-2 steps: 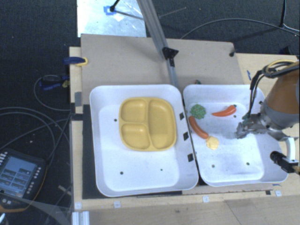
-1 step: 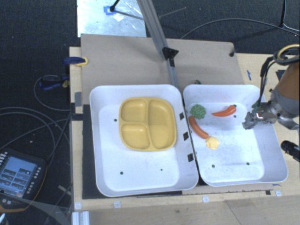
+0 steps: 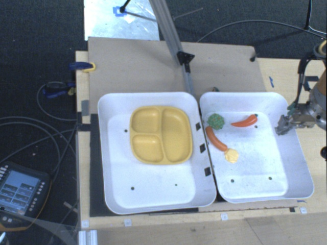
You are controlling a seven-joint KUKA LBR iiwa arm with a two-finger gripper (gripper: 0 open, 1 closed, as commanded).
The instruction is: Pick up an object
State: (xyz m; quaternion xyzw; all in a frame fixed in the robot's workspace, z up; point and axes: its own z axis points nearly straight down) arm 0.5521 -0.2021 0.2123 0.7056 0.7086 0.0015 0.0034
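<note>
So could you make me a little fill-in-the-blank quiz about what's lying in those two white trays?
1. The yellow plate has ___ compartments.
2. The broccoli lies in the ___ bin.
3. The sausage lies between the broccoli and the ___ piece.
4. The hand hovers at the right bin's ___ edge.

Missing words: three; right; yellow; right

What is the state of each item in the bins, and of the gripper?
Yellow divided plate: flat in left bin, compartments bare.
Broccoli: resting in right bin.
Red pepper: lying loose, right bin.
Hot dog: lying near the divider.
Yellow piece: at the hot dog's end.
Gripper: over right bin's edge, holding nothing visible.
</note>
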